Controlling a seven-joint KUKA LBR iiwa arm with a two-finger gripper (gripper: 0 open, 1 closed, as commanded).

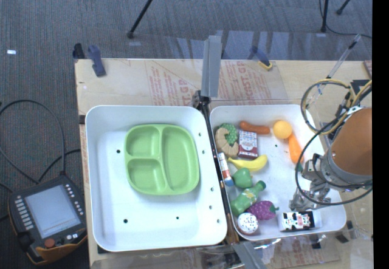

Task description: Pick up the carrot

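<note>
The carrot is a short orange piece lying lengthwise near the right wall of the right bin, just below a round orange-yellow fruit. My gripper hangs low over the bin's front right part, below the carrot and apart from it. It sits just above a small black-and-white milk carton. The arm's orange band covers the bin's right edge. Nothing shows in the gripper.
The right bin also holds a red sausage, a cookie, a red box, a banana, a green bottle, grapes and a cupcake. A green divided plate lies in the left bin. Cables loop beside the arm.
</note>
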